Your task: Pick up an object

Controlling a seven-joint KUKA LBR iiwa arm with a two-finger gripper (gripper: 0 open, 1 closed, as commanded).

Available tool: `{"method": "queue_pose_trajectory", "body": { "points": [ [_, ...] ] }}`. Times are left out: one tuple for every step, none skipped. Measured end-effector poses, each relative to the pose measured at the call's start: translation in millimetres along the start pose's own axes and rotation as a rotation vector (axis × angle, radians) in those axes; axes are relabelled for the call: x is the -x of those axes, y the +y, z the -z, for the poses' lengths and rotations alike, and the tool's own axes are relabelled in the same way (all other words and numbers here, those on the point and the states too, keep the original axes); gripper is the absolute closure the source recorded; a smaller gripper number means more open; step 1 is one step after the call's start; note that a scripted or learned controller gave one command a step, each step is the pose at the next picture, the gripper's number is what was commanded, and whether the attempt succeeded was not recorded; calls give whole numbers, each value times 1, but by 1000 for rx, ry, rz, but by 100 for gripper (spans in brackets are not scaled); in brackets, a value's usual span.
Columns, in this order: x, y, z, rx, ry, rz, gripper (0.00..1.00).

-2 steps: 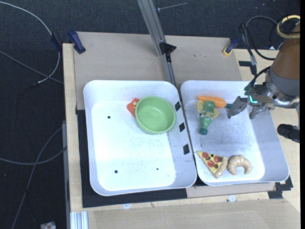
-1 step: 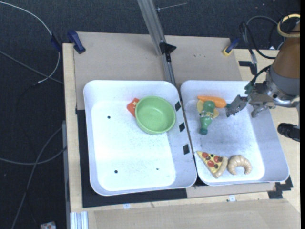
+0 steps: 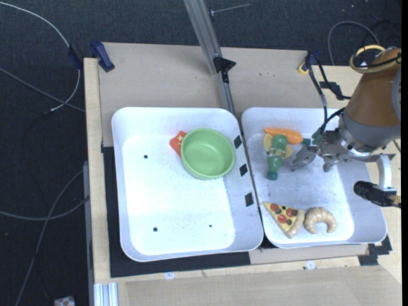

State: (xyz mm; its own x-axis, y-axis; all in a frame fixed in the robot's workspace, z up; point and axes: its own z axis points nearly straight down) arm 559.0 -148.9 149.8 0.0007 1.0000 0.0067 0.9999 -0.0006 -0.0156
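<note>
**benchrat:** So the likely target is that green toy bottle (image 3: pixel 275 157), lying in the upper-left part of the right bin (image 3: pixel 363 231), with a toy carrot (image 3: pixel 284 134) just beside its top end. The gripper (image 3: pixel 315 160) sits low to the right of it, near but apart from it.

**kuka_kev:** Fingers look spread, nothing between them as far as I can see. My worry: the bottle is round and lying flat, so if the fingers come down off-centre it probably rolls or skids toward the bin wall. The carrot being that close could get nudged or pinched too.

**benchrat:** Arm's reaching in from the right, orange band above the wrist, wrist hanging over the bin's right half. The pizza slice (image 3: pixel 284 217) and croissant (image 3: pixel 320 220) sit well clear near the front edge. Green bowl (image 3: pixel 207 153) is over in the left bin (image 3: pixel 153 196).
</note>
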Motion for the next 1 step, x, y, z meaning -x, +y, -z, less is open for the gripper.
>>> {"method": "queue_pose_trajectory", "body": {
  "points": [
    [-1, -1, -54, 0, 1, 0, 0]
  ]
}}
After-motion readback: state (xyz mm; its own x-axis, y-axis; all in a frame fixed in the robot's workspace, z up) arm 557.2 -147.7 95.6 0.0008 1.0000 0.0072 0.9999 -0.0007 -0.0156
